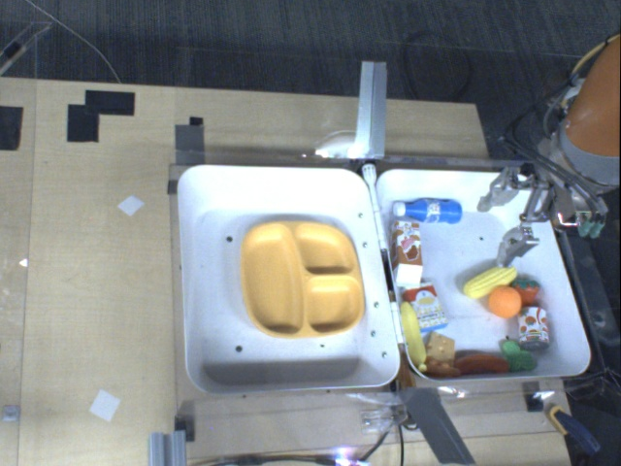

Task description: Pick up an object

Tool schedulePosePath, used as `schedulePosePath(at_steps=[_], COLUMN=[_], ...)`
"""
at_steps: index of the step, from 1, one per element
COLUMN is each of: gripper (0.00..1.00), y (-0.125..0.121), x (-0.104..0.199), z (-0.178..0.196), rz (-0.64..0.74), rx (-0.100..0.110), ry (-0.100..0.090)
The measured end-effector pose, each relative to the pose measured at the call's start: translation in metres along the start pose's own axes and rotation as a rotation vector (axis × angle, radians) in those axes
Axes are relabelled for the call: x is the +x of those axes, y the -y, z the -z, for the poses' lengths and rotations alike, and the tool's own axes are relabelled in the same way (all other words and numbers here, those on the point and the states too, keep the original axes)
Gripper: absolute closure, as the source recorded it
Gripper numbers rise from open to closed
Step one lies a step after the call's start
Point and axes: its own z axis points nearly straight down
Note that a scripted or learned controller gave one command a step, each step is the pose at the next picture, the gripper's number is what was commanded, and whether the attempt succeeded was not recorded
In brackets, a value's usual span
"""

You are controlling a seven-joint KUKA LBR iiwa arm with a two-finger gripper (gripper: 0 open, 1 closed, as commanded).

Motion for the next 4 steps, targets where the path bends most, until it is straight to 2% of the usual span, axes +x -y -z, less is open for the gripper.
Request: schedulePosePath(at_steps=[1,2,3,4], gripper=[0.00,0.00,0.00,0.00], y=[0.036,0.017,0.052,0.051], x=[0.016,0.020,0.018,0.021], z=[-0.151,-0.158,-0.158,-0.159], rz=[-0.184,-0.175,-0.366,-0.687], rx=[0.001,0.002,0.000,0.001], ry=[0.002,0.006,0.005,0.004])
